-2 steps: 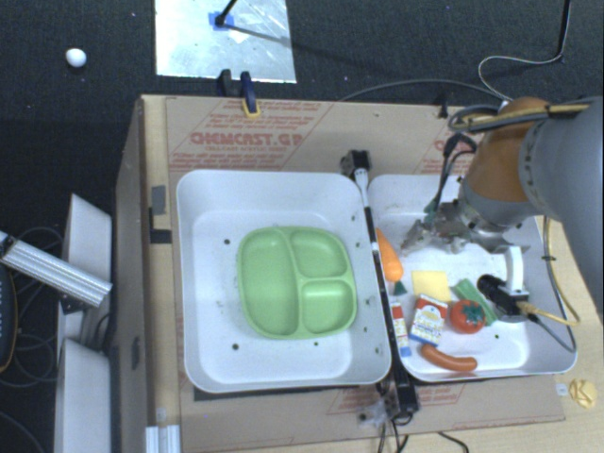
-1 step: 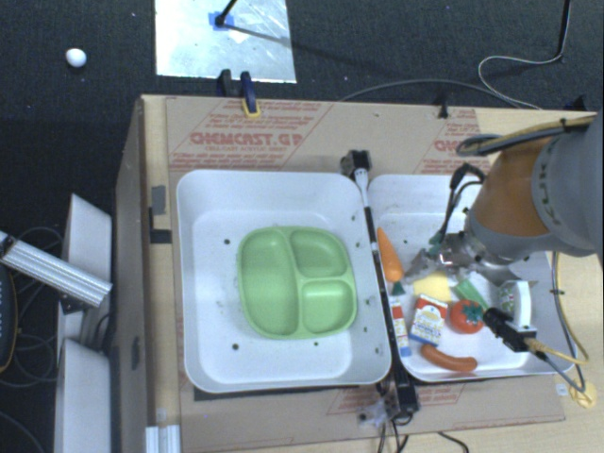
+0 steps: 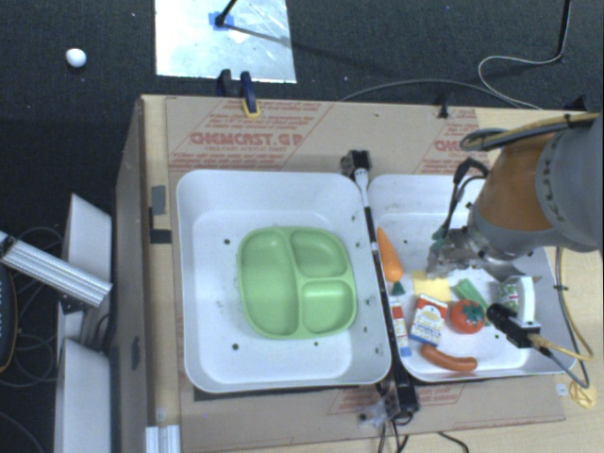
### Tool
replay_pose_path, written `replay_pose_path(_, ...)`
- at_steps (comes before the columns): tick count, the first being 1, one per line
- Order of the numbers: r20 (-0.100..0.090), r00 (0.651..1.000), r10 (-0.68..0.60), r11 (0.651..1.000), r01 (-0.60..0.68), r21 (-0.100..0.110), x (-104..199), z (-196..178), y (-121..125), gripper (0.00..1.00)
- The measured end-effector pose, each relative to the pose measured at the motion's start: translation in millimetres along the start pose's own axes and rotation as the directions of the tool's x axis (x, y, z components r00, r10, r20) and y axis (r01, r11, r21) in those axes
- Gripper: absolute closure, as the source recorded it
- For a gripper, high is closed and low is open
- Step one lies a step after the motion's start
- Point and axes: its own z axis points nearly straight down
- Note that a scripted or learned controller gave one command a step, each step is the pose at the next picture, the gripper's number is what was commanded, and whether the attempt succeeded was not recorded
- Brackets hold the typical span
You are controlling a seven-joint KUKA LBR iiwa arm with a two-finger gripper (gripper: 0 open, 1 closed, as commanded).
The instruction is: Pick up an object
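Two white bins seen side by side on bench. Left bin (image 3: 203, 253) occupied by green divided plate (image 3: 296, 279). Right bin (image 3: 415, 201) crowded with toy food: orange carrot (image 3: 390, 255) laid along left wall, small carton (image 3: 428, 321) near middle, red tomato (image 3: 466, 315) just beside it, sausage (image 3: 449, 359) near front edge. Arm (image 3: 538, 196) (grey, orange band) reached in from right. Gripper (image 3: 444, 256) lowered among objects in right bin, above yellow piece (image 3: 423, 282); opening cannot be told, no grasp confirmed.
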Motion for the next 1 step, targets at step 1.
replay_pose_path(1, 0.0, 1.0, -0.003, 1.0, 0.003, -0.001, 10.6, -83.1, 54.5, 1.0)
